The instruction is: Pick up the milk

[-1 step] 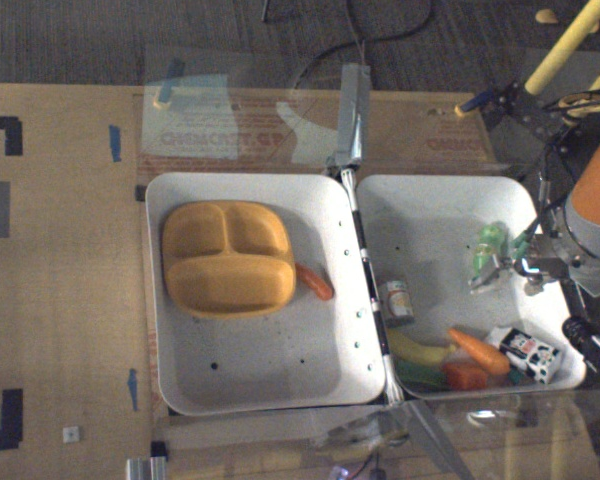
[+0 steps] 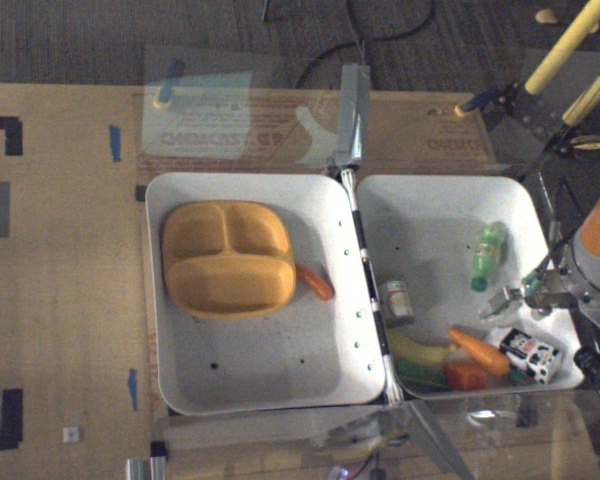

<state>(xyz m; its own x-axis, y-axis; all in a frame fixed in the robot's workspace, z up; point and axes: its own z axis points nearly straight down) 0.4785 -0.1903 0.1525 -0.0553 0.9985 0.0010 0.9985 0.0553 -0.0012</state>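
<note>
A: Two bins, milk carton (image 2: 531,354) lies on its side in the near right corner of the right bin (image 2: 430,208), just beside a carrot (image 2: 479,351).

B: Gripper?

A: Gripper (image 2: 508,303) hangs just past the carton, farther back and a touch left. Fingers look spread with nothing between them (small, blurry, so that's a judgement).

B: Carton's long axis?

A: Runs roughly left to right, tilted slightly. The next move likely means coming toward the near edge, then down.

B: Farther back?

A: Green bottle (image 2: 487,255); yellow tray (image 2: 227,258) in the left bin (image 2: 270,368).
</note>
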